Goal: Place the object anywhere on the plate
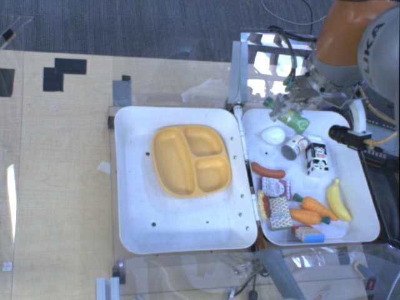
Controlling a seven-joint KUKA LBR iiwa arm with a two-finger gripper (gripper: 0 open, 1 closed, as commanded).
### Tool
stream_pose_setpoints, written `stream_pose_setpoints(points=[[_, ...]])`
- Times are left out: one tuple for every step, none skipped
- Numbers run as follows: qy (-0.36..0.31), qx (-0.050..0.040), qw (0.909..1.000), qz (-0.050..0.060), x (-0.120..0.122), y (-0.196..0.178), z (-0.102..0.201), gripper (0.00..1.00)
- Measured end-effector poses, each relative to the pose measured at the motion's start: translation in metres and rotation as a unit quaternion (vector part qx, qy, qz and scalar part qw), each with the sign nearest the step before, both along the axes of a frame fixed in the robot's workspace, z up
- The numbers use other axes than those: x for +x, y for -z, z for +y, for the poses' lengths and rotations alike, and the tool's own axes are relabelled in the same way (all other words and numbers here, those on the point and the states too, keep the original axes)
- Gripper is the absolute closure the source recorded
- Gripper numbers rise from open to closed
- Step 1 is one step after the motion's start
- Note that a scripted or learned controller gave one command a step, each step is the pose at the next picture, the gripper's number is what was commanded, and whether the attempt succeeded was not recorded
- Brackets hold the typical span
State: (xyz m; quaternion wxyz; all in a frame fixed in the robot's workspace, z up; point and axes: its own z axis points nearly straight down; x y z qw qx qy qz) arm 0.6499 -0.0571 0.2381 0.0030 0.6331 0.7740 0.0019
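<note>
A yellow divided plate (189,159) with three compartments lies in the left bin (134,227). My gripper (282,107) hangs over the far edge of the right bin (369,224). A small green object (295,121) sits right at the gripper's lower tip, just above a white egg (273,134). The view does not show whether the green object is held or only lies beneath the gripper.
The right bin holds a small can (292,148), a cow-print milk carton (317,159), a sausage (267,170), a banana (338,200), carrots (312,210) and several snack packets (278,204). A metal frame (237,74) stands behind the bins.
</note>
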Motion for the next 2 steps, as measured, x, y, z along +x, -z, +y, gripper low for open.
stream_pose_setpoints(points=[[-0.071, 0.0004, 0.9975, 0.002, -0.0245, 0.0432, 0.0811, 1.0], [-0.071, 0.0004, 0.9975, 0.001, -0.0244, 0.043, 0.0808, 0.0]])
